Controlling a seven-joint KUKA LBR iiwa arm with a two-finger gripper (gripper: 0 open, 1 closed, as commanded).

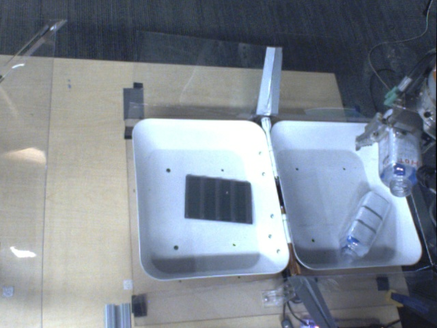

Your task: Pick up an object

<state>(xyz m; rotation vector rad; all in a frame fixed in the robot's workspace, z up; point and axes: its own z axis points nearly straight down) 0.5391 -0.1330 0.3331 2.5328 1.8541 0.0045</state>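
Far left of the divider post [270,80], the wooden bench [75,203] runs bare under a clear panel [27,115] that catches glare. Dark carpet [171,5] fills the room behind the post.

Just left of the post sits the left bin [140,183]. It's white and shallow, with a dark ribbed mat [218,199] flat on its floor.

Right of the post, touching the seam, is the right bin [307,142]. A clear lying bottle [362,227] rests on its side in the corner farthest from the post on the near side, cap end toward the front wall. It is untouched and well apart from the arm.

Farther right of the post, over the bin's outer rim, the gripper [386,130] hangs with a second bottle [399,164] directly under it. That bottle is upright, its bluish end down, and its top meets the gripper body in this view. It looks raised off the bin floor, though the slanted view makes that uncertain. I cannot tell whether the claw is wide or narrow, or whether it actually clamps the bottle.

My read on progress is that a pick is probably in hand on the second bottle, but the grasp is unconfirmed. What's left is to show it hanging free with the hold secure. If it is not held, either bottle is still there to pick up.

Loose cables [403,80] tangle at the far right of the post, beside the arm.
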